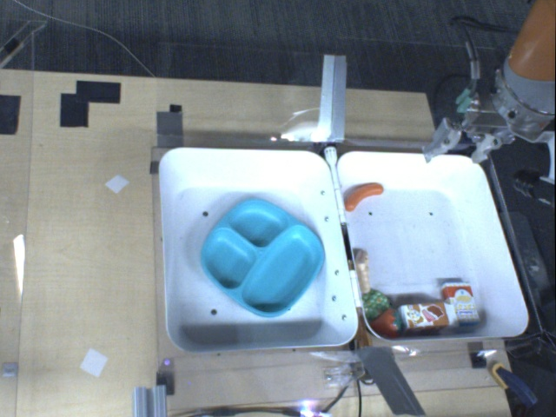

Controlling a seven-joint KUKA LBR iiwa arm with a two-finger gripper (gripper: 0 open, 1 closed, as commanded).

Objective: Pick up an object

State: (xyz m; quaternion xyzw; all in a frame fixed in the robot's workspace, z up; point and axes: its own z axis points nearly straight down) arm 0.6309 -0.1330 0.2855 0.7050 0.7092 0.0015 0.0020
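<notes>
The table carries two shallow white bins side by side. The left bin holds a blue divided dish lying flat near its middle. The right bin holds the small things that could be picked: an orange sausage-like piece near the far left corner, a slim brownish piece against the divider wall, and along the near edge a green leafy piece, a red round piece just beside it, a can lying on its side, and a little carton touching the can's right end.

The task looks barely started. Every object rests on the bin floor, none is lifted, and the choice of target is not evident from the arm's position. Reaching down, closing on something and raising it are all left to do.

The arm enters from the right at the top of the view, its orange band showing above the grey wrist. The claw hangs over the far right corner of the right bin, above the rim, well apart from the cluster at the near edge and somewhat nearer the sausage-like piece. Its two fingers stand spread apart with nothing between them.
</notes>
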